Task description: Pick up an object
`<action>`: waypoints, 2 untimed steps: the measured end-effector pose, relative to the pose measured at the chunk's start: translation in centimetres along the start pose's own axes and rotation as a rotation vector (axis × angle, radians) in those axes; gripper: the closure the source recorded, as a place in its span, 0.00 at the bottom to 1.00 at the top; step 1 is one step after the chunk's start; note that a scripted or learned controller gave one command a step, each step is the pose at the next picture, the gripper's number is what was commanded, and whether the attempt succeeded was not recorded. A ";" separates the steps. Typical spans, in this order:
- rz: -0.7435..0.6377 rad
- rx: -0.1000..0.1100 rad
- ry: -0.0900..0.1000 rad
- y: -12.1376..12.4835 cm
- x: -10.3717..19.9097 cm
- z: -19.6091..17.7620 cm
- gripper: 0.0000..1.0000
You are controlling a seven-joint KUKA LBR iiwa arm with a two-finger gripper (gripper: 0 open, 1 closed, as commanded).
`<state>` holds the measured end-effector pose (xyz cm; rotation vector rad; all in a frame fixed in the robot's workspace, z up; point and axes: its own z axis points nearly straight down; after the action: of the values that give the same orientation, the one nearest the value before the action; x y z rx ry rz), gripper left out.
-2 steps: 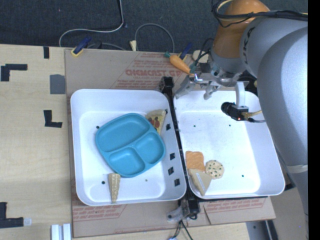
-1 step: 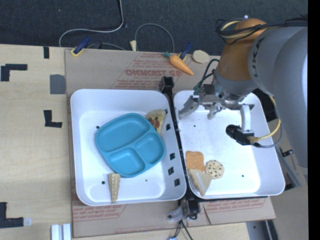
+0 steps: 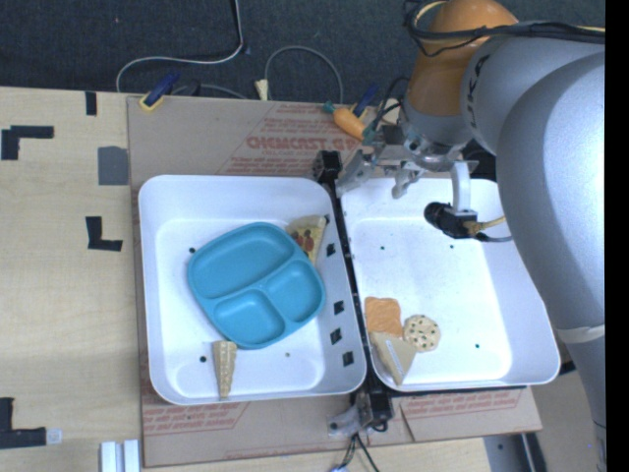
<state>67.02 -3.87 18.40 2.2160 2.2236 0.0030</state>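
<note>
My gripper [image 3: 429, 189] hangs over the far edge of the right bin [image 3: 511, 293], open, with nothing between its fingers. In that bin's near left corner lie an orange square cracker [image 3: 382, 315], a chocolate-chip cookie [image 3: 422, 332] and a pale sandwich wedge [image 3: 394, 357], all well short of the gripper. The left bin [image 3: 162, 264] holds a blue divided plate [image 3: 257, 283], a pizza slice [image 3: 309, 234] at the plate's far right, and a waffle cone [image 3: 225, 367] near the front wall.
The divider between the two bins [image 3: 339, 273] runs just left of the gripper. Cables and an orange-handled tool [image 3: 347, 121] lie on the cardboard behind the bins. A black cable fitting [image 3: 447, 216] hangs off the wrist over the right bin.
</note>
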 end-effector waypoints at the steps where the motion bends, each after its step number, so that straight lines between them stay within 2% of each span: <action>1: 0.004 0.008 0.000 -5.6 0.7 0.0 0.00; 2: 0.004 0.004 -0.001 -5.2 -1.1 0.0 0.00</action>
<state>61.87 -5.02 18.40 2.2221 2.2206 -0.0031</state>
